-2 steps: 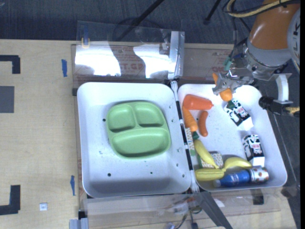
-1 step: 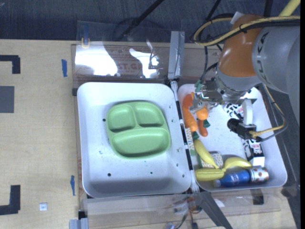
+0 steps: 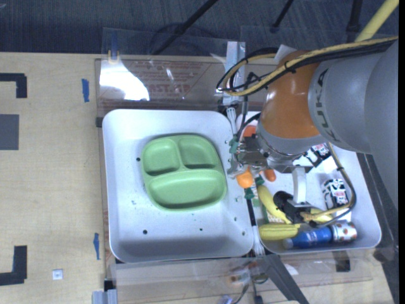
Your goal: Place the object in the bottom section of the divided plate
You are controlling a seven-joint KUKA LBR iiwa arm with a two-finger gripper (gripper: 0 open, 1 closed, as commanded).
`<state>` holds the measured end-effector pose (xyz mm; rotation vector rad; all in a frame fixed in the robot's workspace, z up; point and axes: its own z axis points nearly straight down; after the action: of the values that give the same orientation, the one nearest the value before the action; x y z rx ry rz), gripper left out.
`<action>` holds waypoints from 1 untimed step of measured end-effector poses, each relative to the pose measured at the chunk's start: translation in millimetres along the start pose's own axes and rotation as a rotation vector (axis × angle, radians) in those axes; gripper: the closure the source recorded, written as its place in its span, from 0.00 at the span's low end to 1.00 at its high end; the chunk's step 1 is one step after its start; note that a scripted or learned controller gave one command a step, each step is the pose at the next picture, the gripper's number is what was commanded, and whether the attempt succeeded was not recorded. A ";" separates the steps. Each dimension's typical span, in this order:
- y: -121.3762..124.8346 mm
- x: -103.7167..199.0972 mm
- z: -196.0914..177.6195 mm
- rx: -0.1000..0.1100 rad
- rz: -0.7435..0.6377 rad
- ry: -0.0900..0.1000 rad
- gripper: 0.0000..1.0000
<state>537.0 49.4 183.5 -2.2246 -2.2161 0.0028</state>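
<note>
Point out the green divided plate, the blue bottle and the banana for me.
green divided plate (image 3: 183, 187): camera view, its large bottom section.
blue bottle (image 3: 314, 237): camera view, middle of its body.
banana (image 3: 279, 232): camera view, its yellow side.

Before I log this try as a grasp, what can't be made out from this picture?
- End effector, camera view: fingers hidden under the arm's wrist.
- Orange object beside it: too small to identify or judge as held.
- Right bin: its upper part is covered by the arm.
- Green divided plate: fully visible.
</note>
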 end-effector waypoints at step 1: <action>16.4 61.5 7.7 -0.003 0.013 -0.001 1.00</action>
<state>553.6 110.8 175.8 -2.2406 -2.2038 -0.0002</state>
